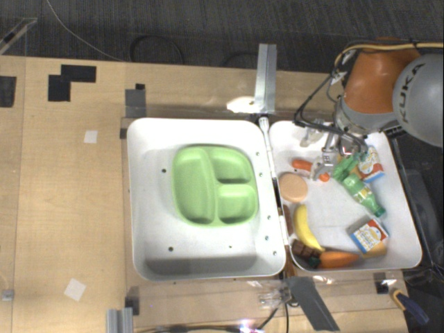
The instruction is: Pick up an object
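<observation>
My gripper [326, 164] hangs low over the upper middle of the right bin [402, 207], under the orange band of the arm. Just left of it lies a small orange piece [300, 164]. Right beside it on the other side are a green packet [345, 168] and a colourful carton [368, 164]. Below sit a round tan disc [293, 187] and a green bottle [363, 195]. A banana [306, 228], a dark brown item [305, 254], an orange carrot [338, 259] and a small box [368, 236] lie along the bin's near side.
The left bin [149, 186] holds a green divided plate [213, 184]. A metal post [266, 78] stands behind the wall between the bins. Cables loop from the arm above the right bin's far edge.
</observation>
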Tool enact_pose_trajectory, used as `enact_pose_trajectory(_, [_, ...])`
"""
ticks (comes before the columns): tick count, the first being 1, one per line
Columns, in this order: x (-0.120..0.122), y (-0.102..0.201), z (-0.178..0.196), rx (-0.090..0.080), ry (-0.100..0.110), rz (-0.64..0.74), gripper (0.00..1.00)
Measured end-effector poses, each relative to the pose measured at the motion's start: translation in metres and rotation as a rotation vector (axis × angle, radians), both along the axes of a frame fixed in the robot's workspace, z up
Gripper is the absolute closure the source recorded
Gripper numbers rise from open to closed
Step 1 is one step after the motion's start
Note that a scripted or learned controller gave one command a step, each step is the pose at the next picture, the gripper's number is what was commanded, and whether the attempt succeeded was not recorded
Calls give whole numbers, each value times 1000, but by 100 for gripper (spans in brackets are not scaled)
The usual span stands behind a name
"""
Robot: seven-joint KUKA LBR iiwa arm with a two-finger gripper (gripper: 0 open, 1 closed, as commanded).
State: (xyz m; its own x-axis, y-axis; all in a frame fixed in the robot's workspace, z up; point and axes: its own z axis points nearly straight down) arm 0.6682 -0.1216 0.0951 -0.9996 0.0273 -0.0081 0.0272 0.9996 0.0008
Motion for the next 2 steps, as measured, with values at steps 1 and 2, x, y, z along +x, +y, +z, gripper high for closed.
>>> enact_pose_trajectory(1, [-52,-3,-6,0,-5,-90,0])
enact_pose_trajectory(2, [-32,39,-7,1,-5,-93,0])
